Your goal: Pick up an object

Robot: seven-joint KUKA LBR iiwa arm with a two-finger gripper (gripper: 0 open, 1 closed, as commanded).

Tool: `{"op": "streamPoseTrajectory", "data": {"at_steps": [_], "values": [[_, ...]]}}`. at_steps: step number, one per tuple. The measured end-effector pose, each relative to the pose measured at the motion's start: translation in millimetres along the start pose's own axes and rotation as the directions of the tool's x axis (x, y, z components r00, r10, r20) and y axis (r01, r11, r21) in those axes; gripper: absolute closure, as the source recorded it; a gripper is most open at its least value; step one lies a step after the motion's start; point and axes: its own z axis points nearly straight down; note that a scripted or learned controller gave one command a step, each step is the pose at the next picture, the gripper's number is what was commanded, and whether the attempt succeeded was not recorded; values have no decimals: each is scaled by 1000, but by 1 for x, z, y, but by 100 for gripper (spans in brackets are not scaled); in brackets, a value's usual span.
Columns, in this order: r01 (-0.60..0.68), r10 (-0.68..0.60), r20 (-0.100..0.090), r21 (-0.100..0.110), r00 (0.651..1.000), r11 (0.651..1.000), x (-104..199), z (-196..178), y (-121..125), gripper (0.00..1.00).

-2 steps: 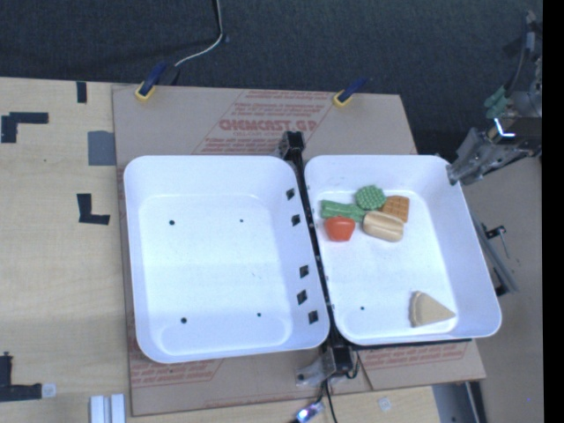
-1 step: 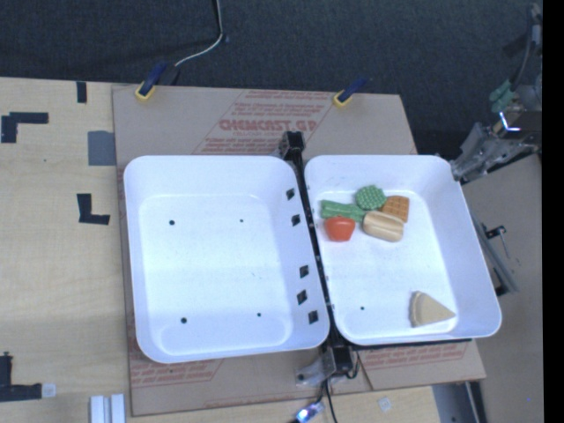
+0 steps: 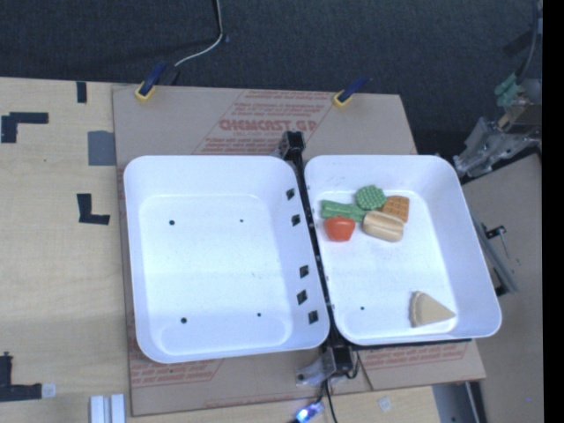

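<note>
Camera view: five food pieces lying in right bin [image 3: 445, 236], none lifted; gripper [image 3: 509, 95] state unclear; pick not begun.

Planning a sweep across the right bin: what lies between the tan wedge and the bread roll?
Bare white bin floor separates the wedge from the roll, seen in the camera view.

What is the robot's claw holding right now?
Nothing that can be seen. All the toy food lies loose in the right bin: green piece, red piece, tan roll, orange piece, tan wedge.
</note>
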Motion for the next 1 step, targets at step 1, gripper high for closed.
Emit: {"op": "streamPoseTrajectory", "data": {"at_steps": [1], "values": [[0,0,1,0,1000,1000,0,-10,0,100]]}}
